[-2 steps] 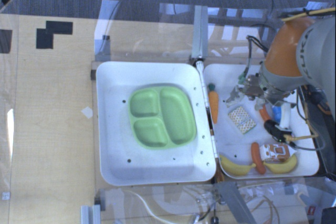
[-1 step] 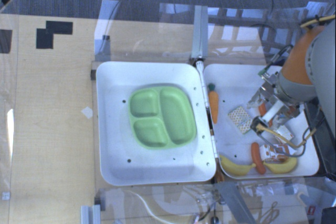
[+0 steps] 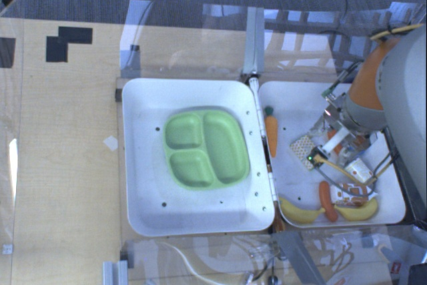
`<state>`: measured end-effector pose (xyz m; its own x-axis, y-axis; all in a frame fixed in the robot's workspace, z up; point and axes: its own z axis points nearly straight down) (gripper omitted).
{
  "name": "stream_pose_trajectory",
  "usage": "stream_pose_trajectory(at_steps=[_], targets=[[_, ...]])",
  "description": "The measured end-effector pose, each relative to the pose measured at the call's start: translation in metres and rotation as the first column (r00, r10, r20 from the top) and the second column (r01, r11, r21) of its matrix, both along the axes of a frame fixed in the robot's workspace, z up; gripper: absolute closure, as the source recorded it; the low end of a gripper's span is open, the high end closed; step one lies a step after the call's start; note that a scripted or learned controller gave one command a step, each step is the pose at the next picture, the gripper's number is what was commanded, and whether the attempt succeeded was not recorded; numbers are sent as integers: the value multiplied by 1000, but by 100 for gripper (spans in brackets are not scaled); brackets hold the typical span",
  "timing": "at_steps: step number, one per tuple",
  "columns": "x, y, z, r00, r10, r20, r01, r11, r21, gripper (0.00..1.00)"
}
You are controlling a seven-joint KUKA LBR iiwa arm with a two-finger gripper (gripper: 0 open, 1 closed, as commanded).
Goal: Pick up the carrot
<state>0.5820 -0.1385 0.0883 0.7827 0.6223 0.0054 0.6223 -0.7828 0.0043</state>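
1. The carrot [image 3: 271, 135] lay lengthwise along the left wall of the right bin [image 3: 293, 93], green top pointing away, touching nothing else.
2. The claw [image 3: 325, 150] hung over the middle of that bin, well apart from the carrot; whether it was open or closed could not be told.
3. Near the bin's front edge lay 2 bananas [image 3: 299, 211] with a sausage [image 3: 326, 200] between them.
4. The left bin [image 3: 143, 163] on the counter [image 3: 60, 163] held a green 3-compartment plate [image 3: 205, 148].
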Motion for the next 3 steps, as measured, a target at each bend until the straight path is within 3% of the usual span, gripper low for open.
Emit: stream_pose_trajectory(at_steps=[1,2,3], targets=[[3,2,13,1000,10,7,-10,1000,-1,100],[-17,24,108,955,-298,-5,298,955,1,100],[-74,53,123,1000,18,-5,-18,1000,1,100]])
